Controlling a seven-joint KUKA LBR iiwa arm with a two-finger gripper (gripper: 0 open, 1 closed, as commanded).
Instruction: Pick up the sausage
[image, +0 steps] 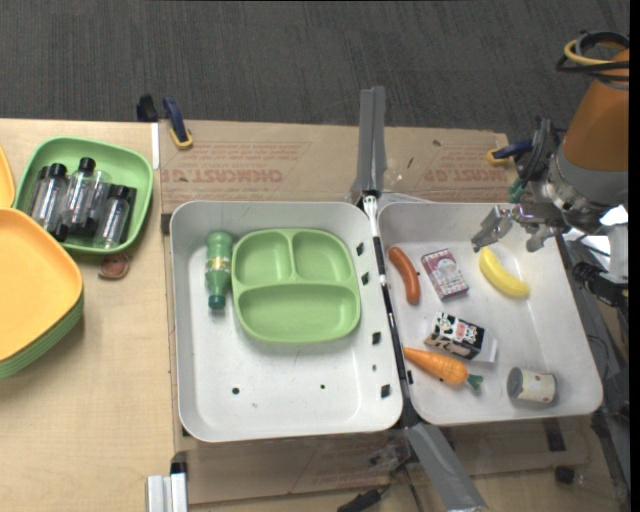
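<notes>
Gripper (513, 224) is hanging with its fingers apart and holding nothing, above the right bin (570, 330), near the banana (502, 273). Sausage (404, 273) is lying by the bin's left wall. It is looking light, smooth, probably slippery; gripping across its middle seems safest.

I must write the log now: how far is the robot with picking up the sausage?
Nothing looks done yet: the sausage lies on the floor of the right bin, near its left wall. In hand: the gripper hangs over the bin's far right part, above the banana. Left: reach the sausage, grasp it, lift it.
</notes>
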